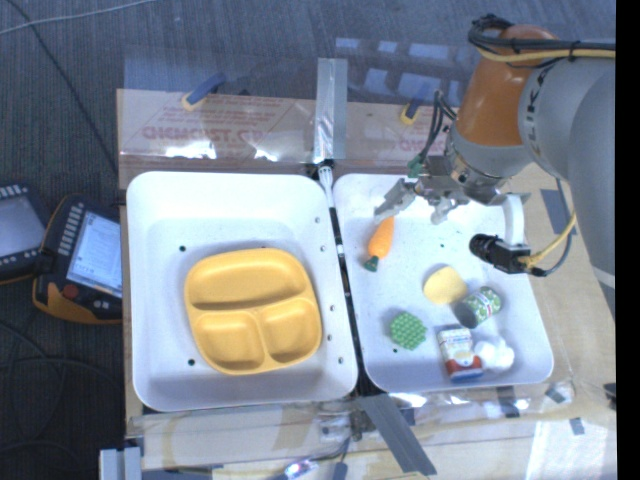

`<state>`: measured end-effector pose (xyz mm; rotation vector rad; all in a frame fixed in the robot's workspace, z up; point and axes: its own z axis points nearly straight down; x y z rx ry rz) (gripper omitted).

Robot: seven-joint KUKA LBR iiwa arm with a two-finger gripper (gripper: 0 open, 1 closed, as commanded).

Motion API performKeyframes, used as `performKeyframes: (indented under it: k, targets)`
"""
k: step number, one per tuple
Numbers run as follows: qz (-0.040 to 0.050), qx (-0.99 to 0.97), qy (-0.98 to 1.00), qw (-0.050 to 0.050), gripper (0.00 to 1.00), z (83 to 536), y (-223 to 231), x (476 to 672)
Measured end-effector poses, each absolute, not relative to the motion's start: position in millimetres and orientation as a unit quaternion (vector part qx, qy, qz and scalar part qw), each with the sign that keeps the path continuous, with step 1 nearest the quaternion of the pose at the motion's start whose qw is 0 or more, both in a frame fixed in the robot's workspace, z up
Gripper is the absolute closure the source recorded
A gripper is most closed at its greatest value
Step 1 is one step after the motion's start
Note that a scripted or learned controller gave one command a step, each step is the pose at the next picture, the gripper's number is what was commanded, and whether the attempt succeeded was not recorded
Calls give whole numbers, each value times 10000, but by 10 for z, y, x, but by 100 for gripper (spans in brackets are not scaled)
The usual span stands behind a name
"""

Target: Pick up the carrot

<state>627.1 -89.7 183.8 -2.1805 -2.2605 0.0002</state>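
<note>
While the jaws gape wide, the carrot lies clear of the lemon.

carrot in right bin, tray left

The carrot I am after lies flat on the floor of the right bin, in its upper left part near the wall between the bins. It is orange, its green stem end pointing down-left, tilted slightly off vertical.
</note>
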Motion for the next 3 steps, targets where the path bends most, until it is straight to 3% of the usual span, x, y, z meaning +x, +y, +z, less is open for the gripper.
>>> performKeyframes:
  k: [1,2,3]
  targets:
    - [-1,-6278,-7783,3,0,937,-1057,6223]
    - [5,-5099,-8602,-4,0,1840,-777,6354]
    - [-6,-5742,-8187,3,0,934,-1057,6357]
